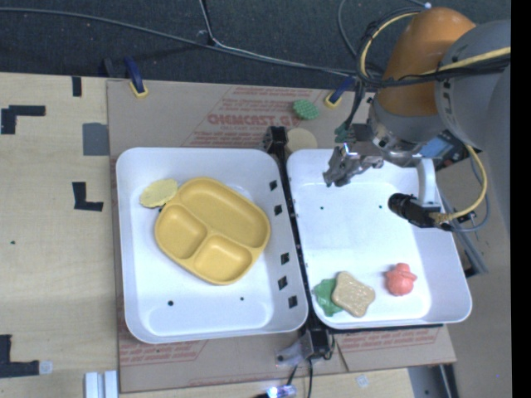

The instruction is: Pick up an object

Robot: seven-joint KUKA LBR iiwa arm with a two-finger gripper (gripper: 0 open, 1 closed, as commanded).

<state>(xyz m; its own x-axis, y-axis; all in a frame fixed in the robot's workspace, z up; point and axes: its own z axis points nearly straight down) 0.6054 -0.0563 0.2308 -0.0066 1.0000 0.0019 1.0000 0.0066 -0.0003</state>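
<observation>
Right bin's near edge: tan toast (354,294) overlapping green leaf (324,295), pink toy (401,279) beside.

Arm (440,65) reaching in from the right.
Bent at the orange band; gripper (338,172) pointing down-left, hanging low.

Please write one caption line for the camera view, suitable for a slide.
The hand hangs over the right bin, far from the toast and red toy; a yellow tray fills the left bin.

The gripper (342,171) hangs over the right bin's (373,222) far-left corner; toast (354,294), a green leaf (324,296) and red fruit (401,279) lie near. A yellow divided tray (212,230) fills the left bin (145,305).
</observation>
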